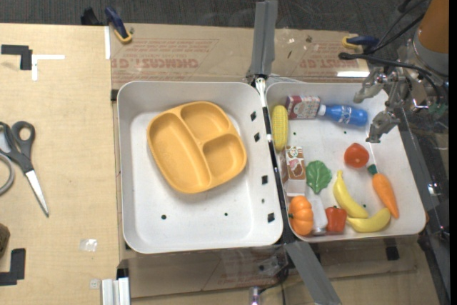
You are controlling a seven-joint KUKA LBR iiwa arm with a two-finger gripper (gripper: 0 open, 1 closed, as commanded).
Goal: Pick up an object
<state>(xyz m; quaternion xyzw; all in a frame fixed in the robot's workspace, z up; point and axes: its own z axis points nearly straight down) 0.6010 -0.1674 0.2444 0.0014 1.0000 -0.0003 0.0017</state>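
Approach was the step in hand: my gripper [378, 118] hung at the upper right of the right bin [414, 225], fingers spread and pinching nothing, so the pick was not yet made. Nearest targets sat just below and beside it: the tomato [356, 154] lower left, the blue bottle [344, 113] to its left, the carrot [384, 194] further down. Next, I judged, I'd need to centre over the tomato, drop, and close squarely, since it could roll.
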